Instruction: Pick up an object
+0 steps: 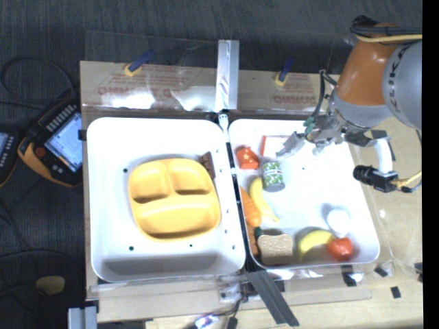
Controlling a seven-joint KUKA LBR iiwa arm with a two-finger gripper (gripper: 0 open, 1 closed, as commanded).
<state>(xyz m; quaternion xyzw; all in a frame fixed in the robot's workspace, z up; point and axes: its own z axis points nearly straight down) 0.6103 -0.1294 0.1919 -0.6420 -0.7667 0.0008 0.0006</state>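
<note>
My gripper [302, 147] hangs over the back part of the right bin [357, 177], fingers spread and open, nothing between them. Just left of and below it stands a small green-and-white can [273, 175]. A red pepper-like piece [247, 157] lies by the bin's left wall. Below it lie a yellow banana-like piece [260, 197] and an orange carrot [250, 211]. Along the front edge sit a slice of brown bread [276, 247], a yellow fruit [313, 240] and a red tomato [341, 248]. A white round piece [337, 218] rests above the tomato.
The left bin [103, 184] holds a yellow compartment tray [175, 197] with a small brown item [206, 162] at its back right corner. A flat red-and-white card [272, 144] lies at the back of the right bin. A black fitting [374, 175] juts from the arm over the bin's right rim.
</note>
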